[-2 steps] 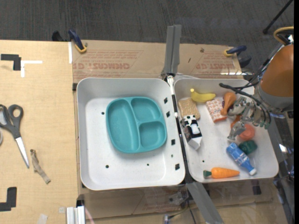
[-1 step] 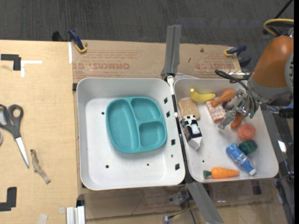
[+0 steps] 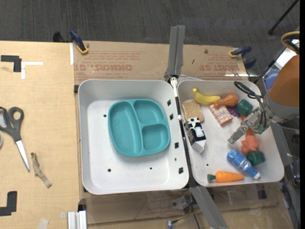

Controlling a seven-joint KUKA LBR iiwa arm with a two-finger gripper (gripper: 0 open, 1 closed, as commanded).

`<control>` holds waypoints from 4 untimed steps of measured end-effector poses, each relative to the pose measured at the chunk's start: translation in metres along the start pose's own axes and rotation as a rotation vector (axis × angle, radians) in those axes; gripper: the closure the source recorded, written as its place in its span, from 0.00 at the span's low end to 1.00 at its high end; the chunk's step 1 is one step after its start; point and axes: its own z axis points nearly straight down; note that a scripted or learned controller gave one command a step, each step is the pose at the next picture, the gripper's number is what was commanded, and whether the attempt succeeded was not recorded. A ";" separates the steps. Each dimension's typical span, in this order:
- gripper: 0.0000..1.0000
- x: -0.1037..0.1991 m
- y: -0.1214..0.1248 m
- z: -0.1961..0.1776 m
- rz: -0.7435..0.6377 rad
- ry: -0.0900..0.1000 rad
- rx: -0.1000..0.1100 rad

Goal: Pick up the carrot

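Note:
The carrot [image 3: 228,177], orange with a green top pointing left, lies flat near the front edge of the right bin [image 3: 214,152]. My gripper [image 3: 242,130] hangs over the right side of that bin, just above a salmon-coloured toy [image 3: 249,143]. It is well behind the carrot and slightly to its right. The carrot lies free on the bin floor, untouched by the gripper.
A blue bottle [image 3: 242,162] and a green toy [image 3: 256,157] lie just behind the carrot. Farther back are a banana [image 3: 206,98], a cracker [image 3: 192,110], a black-and-white carton [image 3: 196,130] and a red-white box [image 3: 220,114]. The left bin [image 3: 90,142] holds a teal divided plate [image 3: 139,126].

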 end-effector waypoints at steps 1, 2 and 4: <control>0.00 -0.036 0.052 0.001 0.317 0.014 0.000; 0.00 0.035 -0.009 0.000 0.661 0.006 0.001; 1.00 0.045 -0.049 -0.009 0.568 0.001 -0.002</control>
